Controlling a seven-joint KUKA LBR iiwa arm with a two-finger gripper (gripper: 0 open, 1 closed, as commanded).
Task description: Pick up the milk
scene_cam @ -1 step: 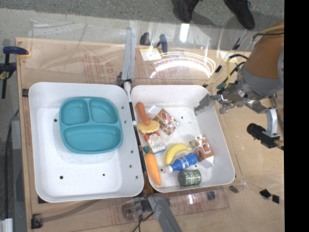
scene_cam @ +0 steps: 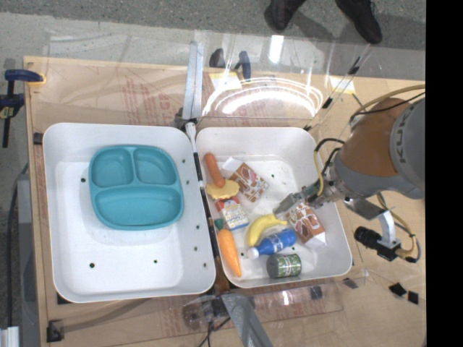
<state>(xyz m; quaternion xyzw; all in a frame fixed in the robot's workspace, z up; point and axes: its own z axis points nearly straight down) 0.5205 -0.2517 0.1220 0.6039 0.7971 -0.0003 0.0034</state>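
carefully: my gripper (scene_cam: 295,202) hovers by the milk (scene_cam: 307,223), finger spread unclear; crowding banana (scene_cam: 262,227) could spoil the grasp.

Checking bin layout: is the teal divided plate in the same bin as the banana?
No, the teal divided plate lies in the left bin, while the banana lies in the right bin.

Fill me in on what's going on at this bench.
The arm reaches in from the right, its gripper low in the right bin over a carton near the banana and blue bottle. Nothing looks lifted yet. The left bin holds a teal tray.
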